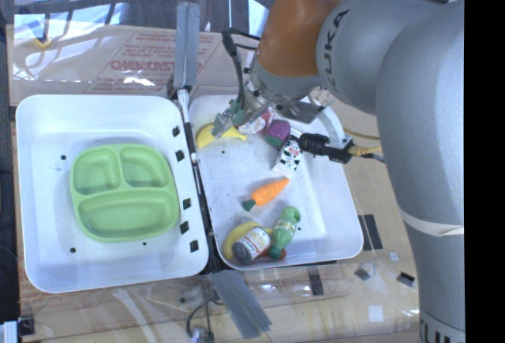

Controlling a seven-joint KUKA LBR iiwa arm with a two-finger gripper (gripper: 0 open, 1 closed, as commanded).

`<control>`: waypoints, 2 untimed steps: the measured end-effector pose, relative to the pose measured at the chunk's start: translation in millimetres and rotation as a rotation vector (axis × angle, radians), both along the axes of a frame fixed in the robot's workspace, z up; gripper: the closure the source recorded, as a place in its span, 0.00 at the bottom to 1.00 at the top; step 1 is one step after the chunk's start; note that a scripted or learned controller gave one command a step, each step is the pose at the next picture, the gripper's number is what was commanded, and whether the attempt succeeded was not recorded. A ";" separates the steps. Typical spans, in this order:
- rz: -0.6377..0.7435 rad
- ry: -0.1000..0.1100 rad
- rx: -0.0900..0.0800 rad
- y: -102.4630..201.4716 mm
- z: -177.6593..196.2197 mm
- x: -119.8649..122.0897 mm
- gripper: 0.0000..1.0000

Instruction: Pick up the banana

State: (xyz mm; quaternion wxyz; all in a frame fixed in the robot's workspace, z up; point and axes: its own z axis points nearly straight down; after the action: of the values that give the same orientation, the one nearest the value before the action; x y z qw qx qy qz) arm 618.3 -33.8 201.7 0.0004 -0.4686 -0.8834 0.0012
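In the right bin [341, 211], one banana [207, 136], one carrot [267, 193], two bottles [268, 237].

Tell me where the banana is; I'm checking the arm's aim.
The banana lies in the right bin, at its far left corner by the divider, right below the gripper and left of a purple toy.

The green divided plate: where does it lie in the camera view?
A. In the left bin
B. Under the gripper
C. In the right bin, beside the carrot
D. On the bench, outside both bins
A: the green divided plate rests on the floor of the left bin, while the carrot and the banana lie in the right bin.
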 end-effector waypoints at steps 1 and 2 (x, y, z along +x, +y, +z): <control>0.000 0.000 0.000 0.1 -0.1 0.0 0.00; -0.232 -0.002 0.001 0.7 -7.3 38.5 0.00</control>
State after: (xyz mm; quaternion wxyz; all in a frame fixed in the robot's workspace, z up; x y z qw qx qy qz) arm 656.7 -33.1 194.4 -0.0001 -0.5675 -0.8234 0.0004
